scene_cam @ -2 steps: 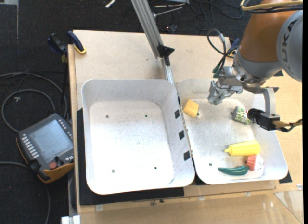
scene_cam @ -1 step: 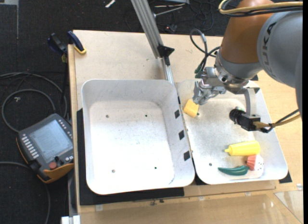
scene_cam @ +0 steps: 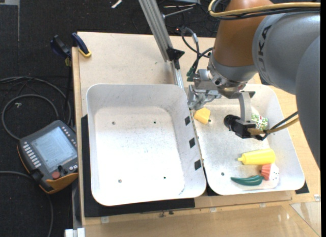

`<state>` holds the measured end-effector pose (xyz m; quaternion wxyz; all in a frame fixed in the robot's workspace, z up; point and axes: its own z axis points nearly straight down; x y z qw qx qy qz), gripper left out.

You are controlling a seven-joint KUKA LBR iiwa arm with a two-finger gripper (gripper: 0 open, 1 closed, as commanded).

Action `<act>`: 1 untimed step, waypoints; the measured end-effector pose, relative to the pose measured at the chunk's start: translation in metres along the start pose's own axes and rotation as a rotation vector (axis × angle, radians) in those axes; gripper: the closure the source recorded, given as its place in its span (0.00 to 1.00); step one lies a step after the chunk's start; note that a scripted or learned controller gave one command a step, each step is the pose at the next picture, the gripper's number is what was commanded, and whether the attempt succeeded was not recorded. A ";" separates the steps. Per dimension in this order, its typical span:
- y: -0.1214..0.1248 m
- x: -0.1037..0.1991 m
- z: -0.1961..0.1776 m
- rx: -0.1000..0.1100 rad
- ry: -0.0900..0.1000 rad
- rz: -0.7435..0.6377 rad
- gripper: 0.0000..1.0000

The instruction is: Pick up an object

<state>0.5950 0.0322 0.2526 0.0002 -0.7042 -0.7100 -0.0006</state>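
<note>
My gripper point(scene_cam: 197, 101) hangs low over the near-left part of the right bin point(scene_cam: 219, 144), close to the wall shared with the left bin. A yellow wedge point(scene_cam: 202, 116) lies on the bin floor just below and to the right of the gripper; whether they touch cannot be made out. Farther right lie a green and white packet point(scene_cam: 260, 123), a yellow bottle point(scene_cam: 256, 156) on its side, a red and white piece point(scene_cam: 269, 172) and a green pepper point(scene_cam: 247, 180), all apart from the gripper.
The left bin point(scene_cam: 102, 98) stands beside the right one, their rims meeting near the gripper. A slanted metal rail point(scene_cam: 155, 22) rises behind the bins. A blue and yellow clamp point(scene_cam: 79, 45) sits at the bench's far-left corner.
</note>
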 end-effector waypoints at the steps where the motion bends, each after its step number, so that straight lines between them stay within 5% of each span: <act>1: -0.001 0.048 0.018 0.004 0.000 0.000 1.00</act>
